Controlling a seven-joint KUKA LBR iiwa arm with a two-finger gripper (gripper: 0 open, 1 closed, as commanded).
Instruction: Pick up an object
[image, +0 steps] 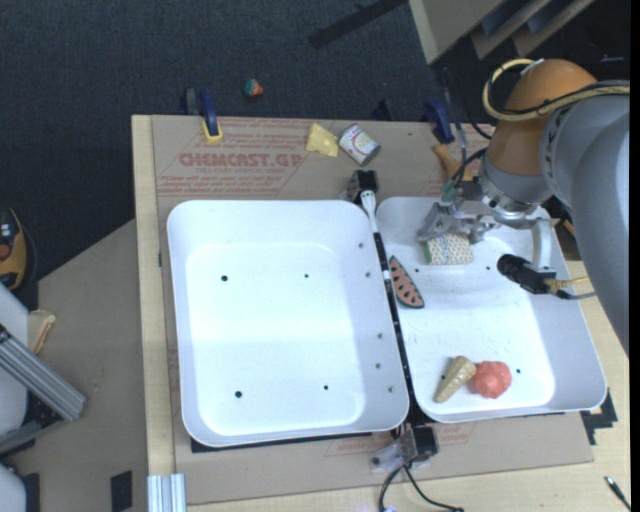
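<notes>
With the jaws (447, 232) low over the speckled block (449, 250) at the far end of the right bin (560, 330), their spread impossible to tell, a glancing close could shove it aside, leaving nothing held.

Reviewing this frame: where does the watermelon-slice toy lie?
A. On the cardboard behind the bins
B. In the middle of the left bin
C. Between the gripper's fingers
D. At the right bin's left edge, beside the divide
D: the watermelon slice lies against the right bin's left rim, apart from the gripper.
</notes>
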